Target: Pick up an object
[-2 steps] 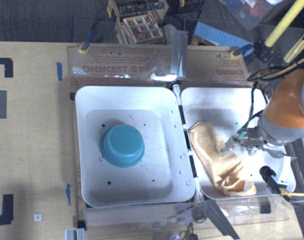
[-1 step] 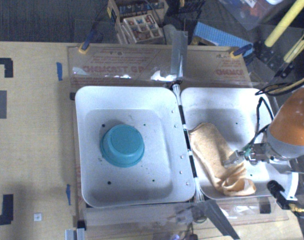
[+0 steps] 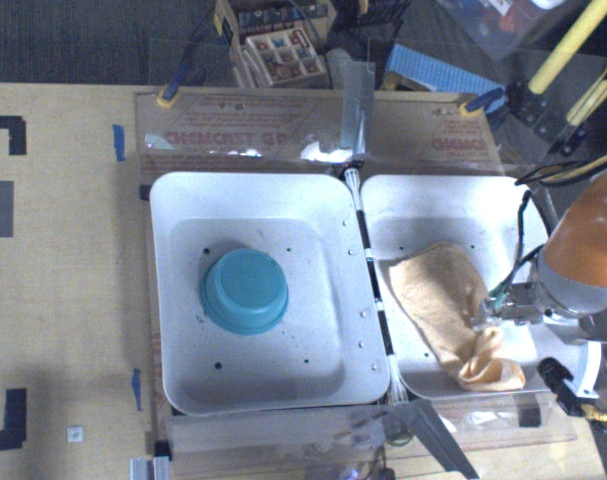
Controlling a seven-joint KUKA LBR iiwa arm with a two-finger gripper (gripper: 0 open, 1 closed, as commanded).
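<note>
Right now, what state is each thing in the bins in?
Bowl: upside down, alone in the left bin.
Cloth: crumpled, lying in the right bin.
Claw: down at the cloth's right edge.

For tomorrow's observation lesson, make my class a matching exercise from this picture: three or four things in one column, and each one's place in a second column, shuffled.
Things:
1. blue bowl
2. tan cloth
3. gripper
4. orange band

Places:
A. at the cloth's right edge, in the right bin
B. upside down in the left bin
C. crumpled on the right bin's floor
D. on the arm at the picture's right edge

Pairs: 1-B, 2-C, 3-A, 4-D
</note>
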